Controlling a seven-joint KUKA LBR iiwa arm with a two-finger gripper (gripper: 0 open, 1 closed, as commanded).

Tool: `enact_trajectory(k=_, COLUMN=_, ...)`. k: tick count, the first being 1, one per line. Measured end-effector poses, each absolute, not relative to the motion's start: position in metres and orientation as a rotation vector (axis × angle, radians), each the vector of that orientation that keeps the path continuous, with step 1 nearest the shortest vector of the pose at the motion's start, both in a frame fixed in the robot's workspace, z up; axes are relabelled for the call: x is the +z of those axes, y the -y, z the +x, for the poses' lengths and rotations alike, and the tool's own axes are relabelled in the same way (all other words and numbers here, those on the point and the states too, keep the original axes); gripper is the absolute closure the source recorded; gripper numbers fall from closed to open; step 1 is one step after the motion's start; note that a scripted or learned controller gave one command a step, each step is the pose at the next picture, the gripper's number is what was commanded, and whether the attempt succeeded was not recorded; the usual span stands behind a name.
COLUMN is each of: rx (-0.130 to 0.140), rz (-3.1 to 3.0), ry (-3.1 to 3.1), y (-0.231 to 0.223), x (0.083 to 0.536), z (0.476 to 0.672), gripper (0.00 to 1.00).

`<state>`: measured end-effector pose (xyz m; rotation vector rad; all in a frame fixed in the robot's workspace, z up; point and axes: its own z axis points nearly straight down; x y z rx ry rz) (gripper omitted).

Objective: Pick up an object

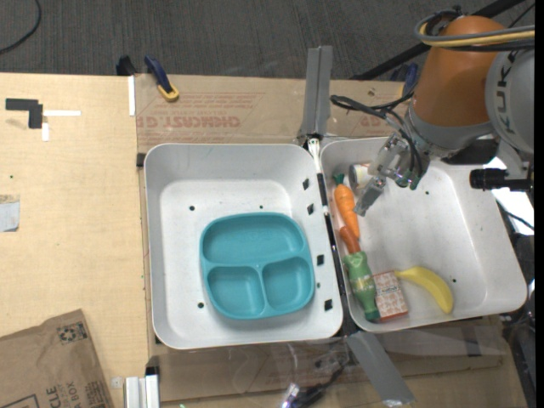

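Nearest me, at the bottom left of my view, a piece of brown cardboard with a recycling mark lies on the bench. Just beyond it sit the two white bins. The left bin holds a teal divided plate with three compartments, lying flat near the bin's middle.

In the right bin, along its near edge, I see a yellow banana lying on the floor, and just beside it to the left a small red and white carton. Touching that carton is a green packet lying along the bin's left wall. Farther up the same wall lies an orange carrot, its far end next to something small and white that I cannot identify.

The claw hangs just right of the carrot's far half, its grey fingers pointing down and leftward at it. I cannot tell how wide they stand, and I see nothing gripped between them. Behind it the orange band of the arm fills the far right corner. Past the bins, a blue and yellow clamp sits on the bench's far edge.
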<state>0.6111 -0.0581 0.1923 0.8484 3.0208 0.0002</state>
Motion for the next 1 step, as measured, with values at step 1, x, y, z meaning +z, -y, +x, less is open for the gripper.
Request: enact_trajectory(k=1, rx=0.004, rz=0.832, ry=-3.016, y=0.0943, x=0.0985, z=0.5833, gripper=0.0)
